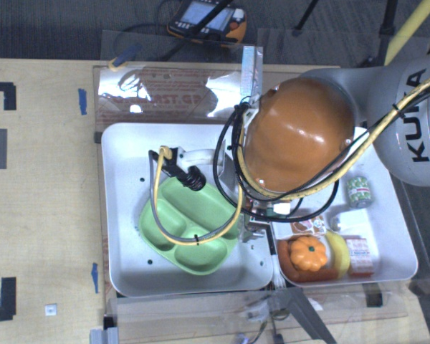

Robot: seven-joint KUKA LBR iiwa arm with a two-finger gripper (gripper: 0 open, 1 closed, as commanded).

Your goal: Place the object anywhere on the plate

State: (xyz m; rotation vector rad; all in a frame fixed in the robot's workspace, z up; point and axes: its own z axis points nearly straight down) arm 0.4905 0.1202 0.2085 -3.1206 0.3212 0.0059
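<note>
A light green divided plate (190, 224) lies in the left white bin (122, 192). In the right bin (398, 253) sit a small orange pumpkin (308, 254), a yellow banana (337, 253), a green-labelled can (359, 190) and a red-and-white packet (360, 255). My arm's orange band (301, 138) hangs over the seam between the bins and hides much of it. My gripper (254, 224) pokes out below the band, at the plate's right edge and just left of the pumpkin. I see nothing held in it.
Yellow and black cables (158, 192) loop from the wrist over the plate, ending at a black fitting (186, 175) above the plate's top corner. A clear plastic sheet (172, 92) lies behind the bins. A handheld pendant (204, 18) rests on the floor beyond.
</note>
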